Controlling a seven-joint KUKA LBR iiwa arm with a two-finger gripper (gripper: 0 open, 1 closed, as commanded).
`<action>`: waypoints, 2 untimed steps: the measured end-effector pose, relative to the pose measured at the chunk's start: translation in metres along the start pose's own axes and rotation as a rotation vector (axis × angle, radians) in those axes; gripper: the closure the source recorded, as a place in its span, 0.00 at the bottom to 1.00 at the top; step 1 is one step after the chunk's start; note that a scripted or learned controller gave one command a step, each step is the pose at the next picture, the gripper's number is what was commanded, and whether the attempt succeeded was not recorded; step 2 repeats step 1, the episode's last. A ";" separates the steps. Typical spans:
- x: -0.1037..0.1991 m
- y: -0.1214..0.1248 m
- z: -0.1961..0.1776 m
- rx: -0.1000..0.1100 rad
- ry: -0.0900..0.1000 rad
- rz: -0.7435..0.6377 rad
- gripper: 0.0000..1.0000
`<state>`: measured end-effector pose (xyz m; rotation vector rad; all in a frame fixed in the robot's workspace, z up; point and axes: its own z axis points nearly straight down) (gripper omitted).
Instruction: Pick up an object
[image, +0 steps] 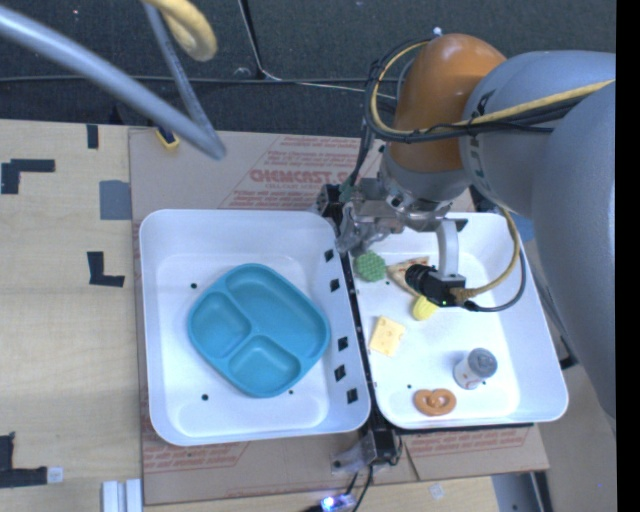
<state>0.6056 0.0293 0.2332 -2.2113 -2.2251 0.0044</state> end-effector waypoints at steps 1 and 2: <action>0.044 -0.024 -0.006 -0.001 0.000 0.000 1.00; 0.044 -0.024 -0.006 -0.001 0.000 0.000 1.00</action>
